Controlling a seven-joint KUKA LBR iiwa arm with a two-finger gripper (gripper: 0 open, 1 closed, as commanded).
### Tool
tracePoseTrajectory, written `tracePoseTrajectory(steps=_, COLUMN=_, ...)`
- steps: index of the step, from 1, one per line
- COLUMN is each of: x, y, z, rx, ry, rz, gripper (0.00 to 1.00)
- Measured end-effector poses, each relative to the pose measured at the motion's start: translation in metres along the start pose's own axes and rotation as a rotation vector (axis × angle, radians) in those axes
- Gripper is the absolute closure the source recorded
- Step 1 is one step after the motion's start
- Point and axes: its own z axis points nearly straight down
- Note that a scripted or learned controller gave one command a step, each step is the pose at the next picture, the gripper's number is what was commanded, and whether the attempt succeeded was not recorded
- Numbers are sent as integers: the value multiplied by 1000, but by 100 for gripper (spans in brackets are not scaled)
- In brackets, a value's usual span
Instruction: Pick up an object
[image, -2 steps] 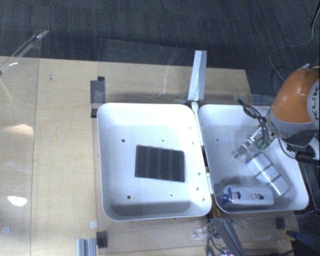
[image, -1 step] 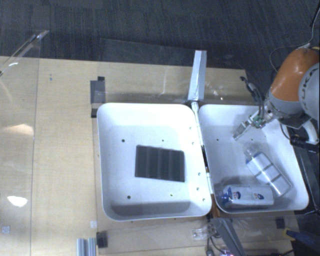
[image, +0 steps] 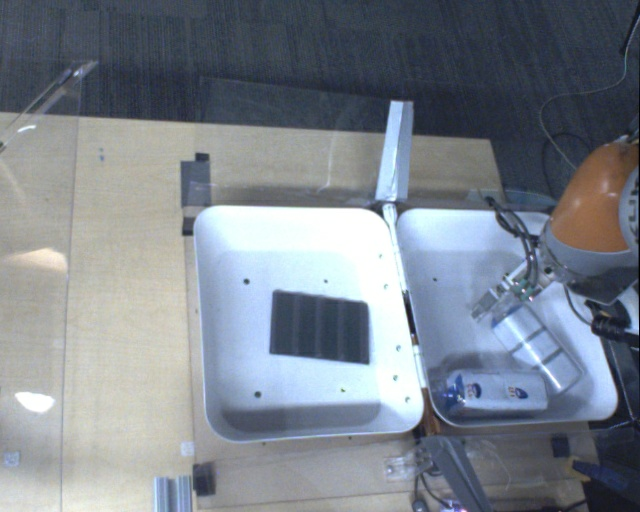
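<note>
claw (image: 505, 300) hovering in right bin (image: 440, 250), grip state unclear | tube (image: 497, 391) lying at near wall: light, slick, squashy | gripping mid-body advised

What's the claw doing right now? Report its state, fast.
Claw: low inside the right white bin, above a clear ribbed plastic piece; open or closed cannot be told, and no object shows between its tips.

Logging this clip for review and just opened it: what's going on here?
A robot arm reaches in from the right, its gripper low over the right bin. A clear plastic item lies just below the gripper, and a blue-and-white tube rests along that bin's near wall. The left bin holds a dark ribbed pad. Nothing is visibly held between the fingers.
</note>
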Motion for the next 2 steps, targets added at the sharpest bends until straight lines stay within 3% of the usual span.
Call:
tracePoseTrajectory(steps=1, x=-41, y=23, z=-28, rx=2, ry=0, rz=261, gripper=0)
tracePoseTrajectory(steps=2, x=-13, y=-17, z=0, rx=0, ry=-1, rz=166, gripper=0)
